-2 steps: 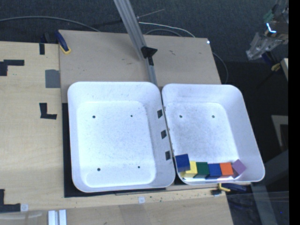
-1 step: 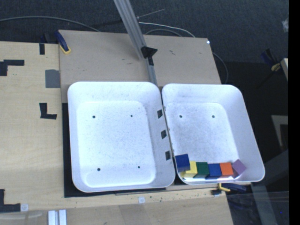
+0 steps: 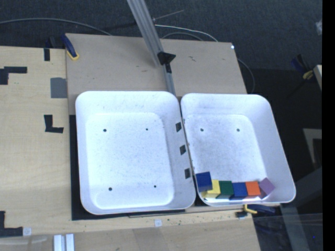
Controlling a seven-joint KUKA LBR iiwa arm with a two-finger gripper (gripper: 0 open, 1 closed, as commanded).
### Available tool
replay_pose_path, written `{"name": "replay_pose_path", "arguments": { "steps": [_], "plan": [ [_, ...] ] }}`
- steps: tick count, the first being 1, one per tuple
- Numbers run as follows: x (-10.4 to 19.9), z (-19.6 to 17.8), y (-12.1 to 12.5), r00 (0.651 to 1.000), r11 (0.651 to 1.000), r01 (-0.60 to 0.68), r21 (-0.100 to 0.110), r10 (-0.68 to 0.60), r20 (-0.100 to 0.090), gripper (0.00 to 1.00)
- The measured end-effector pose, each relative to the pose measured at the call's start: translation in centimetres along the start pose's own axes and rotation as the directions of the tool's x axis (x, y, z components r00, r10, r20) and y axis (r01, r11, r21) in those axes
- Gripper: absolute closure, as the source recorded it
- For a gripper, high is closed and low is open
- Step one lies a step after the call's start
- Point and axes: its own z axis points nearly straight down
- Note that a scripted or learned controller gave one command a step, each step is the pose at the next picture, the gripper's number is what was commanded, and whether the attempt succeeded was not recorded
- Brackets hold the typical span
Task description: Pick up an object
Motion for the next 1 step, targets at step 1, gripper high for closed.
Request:
{"name": "replay_pose_path", "arguments": {
  "steps": [1],
  "plan": [
    [0.10,-1.00,0.05,1.000,1.000,0.001,0.000,-0.001,0.001,1.00]
  ]
}}
